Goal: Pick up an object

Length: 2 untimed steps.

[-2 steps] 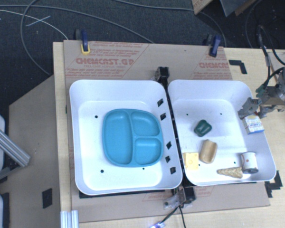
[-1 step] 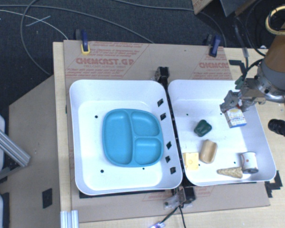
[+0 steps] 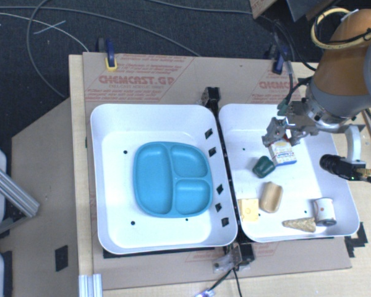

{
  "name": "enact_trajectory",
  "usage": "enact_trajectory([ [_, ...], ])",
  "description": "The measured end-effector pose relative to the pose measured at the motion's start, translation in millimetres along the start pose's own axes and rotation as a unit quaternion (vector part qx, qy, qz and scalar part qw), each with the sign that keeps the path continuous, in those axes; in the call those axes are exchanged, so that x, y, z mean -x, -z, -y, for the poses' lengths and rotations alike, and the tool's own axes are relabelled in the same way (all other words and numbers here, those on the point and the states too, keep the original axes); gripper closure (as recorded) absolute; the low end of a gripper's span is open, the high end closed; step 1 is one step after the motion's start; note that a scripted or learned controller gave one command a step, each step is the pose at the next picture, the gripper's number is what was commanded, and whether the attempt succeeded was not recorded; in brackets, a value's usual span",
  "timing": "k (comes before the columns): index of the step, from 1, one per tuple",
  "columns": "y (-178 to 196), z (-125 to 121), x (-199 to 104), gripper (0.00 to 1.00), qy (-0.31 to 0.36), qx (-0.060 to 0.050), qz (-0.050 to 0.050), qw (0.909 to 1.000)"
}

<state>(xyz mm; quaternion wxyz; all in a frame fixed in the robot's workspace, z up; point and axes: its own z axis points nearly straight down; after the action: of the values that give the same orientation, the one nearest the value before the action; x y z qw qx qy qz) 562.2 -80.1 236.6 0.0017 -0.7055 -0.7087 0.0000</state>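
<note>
- My fingers (image 3: 283, 135) hang low over the far part of the right-hand shallow white bin (image 3: 247, 117), the wrist leaning in from the right.
- Whether they are released or clenched I cannot tell; the wrist hides the tips from this height.
- The nearest thing is a small white carton with blue and red print (image 3: 284, 154), lying flat just below my tips, touching them or nearly so. I cannot tell which, so I claim no hold on it.
- I judge it to be my target, since I stand over it and well apart from the rest.
- A small dark green block (image 3: 263, 165) sits just beside the carton on its left; a careless closing could catch both or nudge one away.
- Nearer the front rim lie a tan rounded block (image 3: 271, 197), a flat yellow square (image 3: 249, 209), a pale wedge-shaped piece (image 3: 300, 225) and a short white cylinder with a red mark (image 3: 323, 210), loosely scattered, so each leaves room for a grasp from above.
- The left-hand white bin (image 3: 108, 166) carries a light blue divided plastic plate (image 3: 172, 179), lying flat in its middle.
- Both bins rest side by side on the cardboard-covered table (image 3: 173, 73).
</note>
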Motion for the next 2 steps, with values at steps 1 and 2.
enact_trajectory([
  [1, -4.8, -25.6, -57.8, 1.00, 0.001, 0.002, 0.001, 1.0000],
  [2, -17.0, -45.7, -110.0, 1.00, 0.000, 0.002, 0.001, 1.0000],
])
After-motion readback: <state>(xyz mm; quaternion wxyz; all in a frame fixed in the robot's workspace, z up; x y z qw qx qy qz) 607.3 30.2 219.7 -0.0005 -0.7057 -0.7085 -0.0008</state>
